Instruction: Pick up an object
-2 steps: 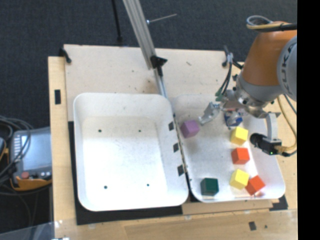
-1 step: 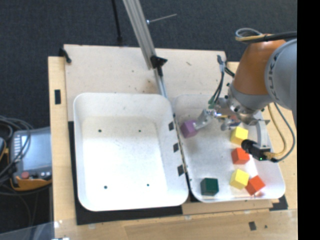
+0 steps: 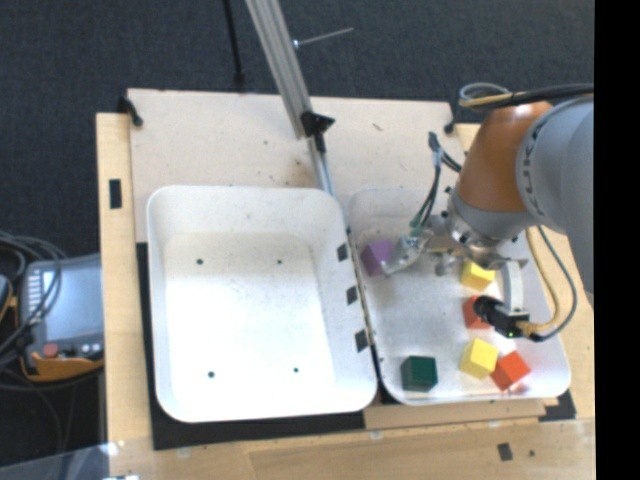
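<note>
Right bin [image 3: 440, 396] contents: purple block [image 3: 377, 257] at the left wall; green cube [image 3: 419, 372] near the front edge; yellow cube [image 3: 480, 357] touching an orange-red cube [image 3: 512, 369]; another yellow block [image 3: 477, 276] and red block [image 3: 476, 311] under the arm.

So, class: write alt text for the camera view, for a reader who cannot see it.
A grey and orange robot arm reaches into the right bin, its gripper beside a purple block. The same bin holds a green block, two yellow blocks and two orange ones; the left bin lies alongside.
</note>
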Available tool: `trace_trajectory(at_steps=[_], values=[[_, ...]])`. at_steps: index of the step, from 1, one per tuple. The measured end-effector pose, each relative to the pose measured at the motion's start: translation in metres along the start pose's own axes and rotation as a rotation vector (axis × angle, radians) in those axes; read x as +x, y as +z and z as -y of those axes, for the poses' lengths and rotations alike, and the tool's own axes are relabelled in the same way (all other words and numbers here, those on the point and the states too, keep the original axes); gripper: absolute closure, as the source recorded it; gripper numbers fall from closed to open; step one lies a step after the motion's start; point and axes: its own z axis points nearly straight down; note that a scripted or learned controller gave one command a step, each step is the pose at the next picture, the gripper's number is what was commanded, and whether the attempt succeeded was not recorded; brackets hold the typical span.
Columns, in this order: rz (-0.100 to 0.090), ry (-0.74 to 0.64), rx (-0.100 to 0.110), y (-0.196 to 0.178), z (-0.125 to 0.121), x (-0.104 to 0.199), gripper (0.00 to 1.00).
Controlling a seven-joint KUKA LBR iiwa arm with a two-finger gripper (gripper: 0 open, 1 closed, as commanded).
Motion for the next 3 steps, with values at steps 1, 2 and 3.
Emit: trace_trajectory(at_steps=[1,2,3], values=[[-0.002,0.006,-0.008,-0.014,-0.002,0.000,1.00],[0.000,-0.004,-0.013,-0.078,-0.003,0.003,1.00],[-0.001,-0.006,-0.012,-0.125,0.001,0.007,1.00]])
